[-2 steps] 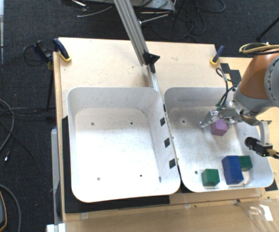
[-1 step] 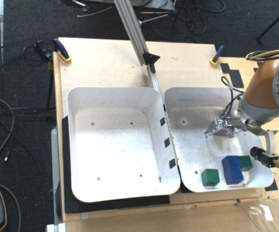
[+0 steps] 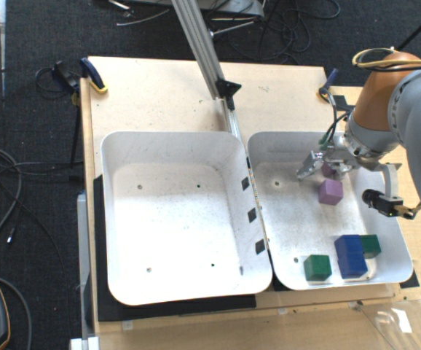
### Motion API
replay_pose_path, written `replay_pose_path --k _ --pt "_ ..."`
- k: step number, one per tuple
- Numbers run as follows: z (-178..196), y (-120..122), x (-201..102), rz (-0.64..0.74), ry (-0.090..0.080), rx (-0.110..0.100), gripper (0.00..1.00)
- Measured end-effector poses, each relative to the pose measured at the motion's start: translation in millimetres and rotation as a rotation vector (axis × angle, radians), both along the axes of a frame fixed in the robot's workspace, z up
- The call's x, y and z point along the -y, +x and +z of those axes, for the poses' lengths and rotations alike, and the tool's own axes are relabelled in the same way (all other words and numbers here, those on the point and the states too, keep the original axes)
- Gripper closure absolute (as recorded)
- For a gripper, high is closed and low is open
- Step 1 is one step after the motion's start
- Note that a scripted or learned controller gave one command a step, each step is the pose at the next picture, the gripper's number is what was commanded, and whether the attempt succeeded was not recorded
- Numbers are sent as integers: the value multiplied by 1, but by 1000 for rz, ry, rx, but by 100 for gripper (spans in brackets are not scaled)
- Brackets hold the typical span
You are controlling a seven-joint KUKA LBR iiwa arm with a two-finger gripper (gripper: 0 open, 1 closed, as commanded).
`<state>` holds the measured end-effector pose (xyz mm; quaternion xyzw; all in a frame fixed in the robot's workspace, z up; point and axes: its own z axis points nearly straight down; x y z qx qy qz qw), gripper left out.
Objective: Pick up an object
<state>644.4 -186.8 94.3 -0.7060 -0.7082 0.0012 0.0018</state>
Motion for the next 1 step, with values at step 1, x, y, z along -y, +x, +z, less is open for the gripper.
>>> replay_pose_path --k 1 --pt "2 -60 -26 -4 0 2 0"
